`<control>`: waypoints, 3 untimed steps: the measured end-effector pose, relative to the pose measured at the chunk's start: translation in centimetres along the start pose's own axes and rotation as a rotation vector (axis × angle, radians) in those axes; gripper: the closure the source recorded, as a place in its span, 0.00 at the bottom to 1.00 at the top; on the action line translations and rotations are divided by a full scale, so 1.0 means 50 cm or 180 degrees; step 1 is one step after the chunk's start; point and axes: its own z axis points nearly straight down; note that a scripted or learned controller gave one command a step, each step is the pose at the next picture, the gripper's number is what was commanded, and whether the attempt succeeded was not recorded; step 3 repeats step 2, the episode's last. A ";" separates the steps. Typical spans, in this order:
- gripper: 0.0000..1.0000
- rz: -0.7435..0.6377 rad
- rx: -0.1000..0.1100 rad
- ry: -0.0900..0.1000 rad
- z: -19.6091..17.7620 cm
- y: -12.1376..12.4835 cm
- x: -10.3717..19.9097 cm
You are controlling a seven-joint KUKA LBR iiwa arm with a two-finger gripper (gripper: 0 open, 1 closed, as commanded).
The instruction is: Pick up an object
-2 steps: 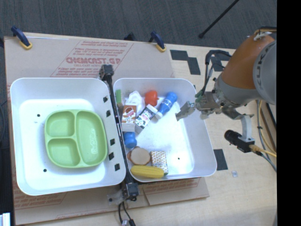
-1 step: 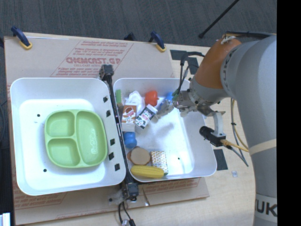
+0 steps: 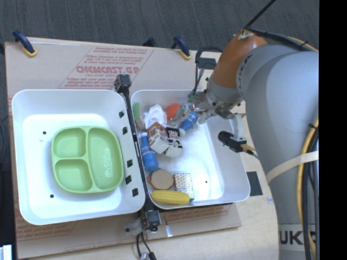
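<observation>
The right bin (image 3: 230,169) holds a pile of small objects: a yellow corn cob (image 3: 171,197) at the front, a round brown disc (image 3: 161,180), a patterned packet (image 3: 184,183), a blue bottle-like item (image 3: 147,154), a brown and white carton (image 3: 158,136), a white crumpled thing (image 3: 155,114) and an orange piece (image 3: 173,110). My gripper (image 3: 190,117) reaches down from the right into the bin's far part, right over a blue and silver item beside the orange piece. The wrist hides the fingers.
The left bin (image 3: 27,112) carries a green divided plate (image 3: 87,158). Both bins rest on a cardboard sheet (image 3: 108,64) held by blue and yellow clamps (image 3: 24,42). The grey arm (image 3: 271,102) covers the right side of the bench.
</observation>
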 end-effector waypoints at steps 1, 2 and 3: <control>1.00 -0.0016 0.0030 0.0003 -0.018 -0.003 0.001; 1.00 0.0005 -0.0069 -0.0013 -0.200 0.011 0.143; 1.00 0.0005 -0.0069 -0.0013 -0.200 0.011 0.143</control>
